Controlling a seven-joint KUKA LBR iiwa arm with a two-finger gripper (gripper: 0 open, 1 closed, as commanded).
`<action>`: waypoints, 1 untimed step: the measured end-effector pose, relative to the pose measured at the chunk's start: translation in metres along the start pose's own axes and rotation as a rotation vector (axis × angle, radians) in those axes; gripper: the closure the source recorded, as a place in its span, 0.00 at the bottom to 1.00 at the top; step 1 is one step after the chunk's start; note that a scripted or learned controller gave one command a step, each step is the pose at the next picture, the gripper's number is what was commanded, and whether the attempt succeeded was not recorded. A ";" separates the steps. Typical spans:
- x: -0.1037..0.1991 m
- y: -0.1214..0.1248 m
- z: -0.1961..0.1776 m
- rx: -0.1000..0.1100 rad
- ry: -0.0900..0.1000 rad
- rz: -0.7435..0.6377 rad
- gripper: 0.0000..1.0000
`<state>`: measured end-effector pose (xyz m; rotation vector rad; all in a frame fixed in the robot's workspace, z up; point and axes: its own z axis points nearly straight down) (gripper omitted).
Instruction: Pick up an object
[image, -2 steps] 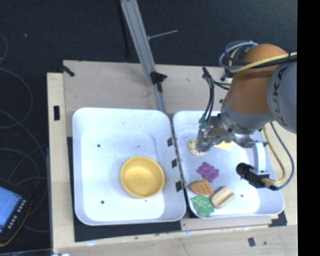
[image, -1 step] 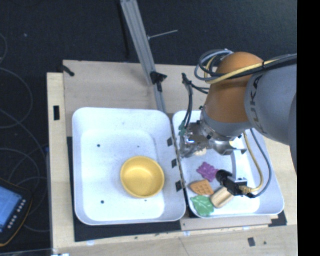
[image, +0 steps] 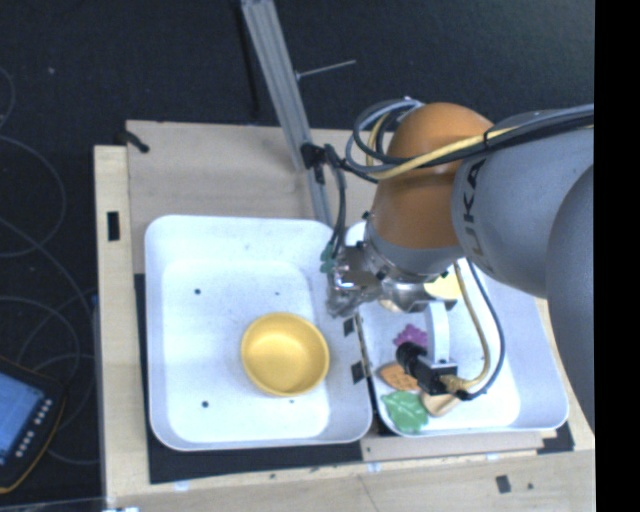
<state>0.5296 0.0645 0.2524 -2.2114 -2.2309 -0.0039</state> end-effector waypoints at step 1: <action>-0.003 0.000 0.000 0.000 0.000 0.005 0.00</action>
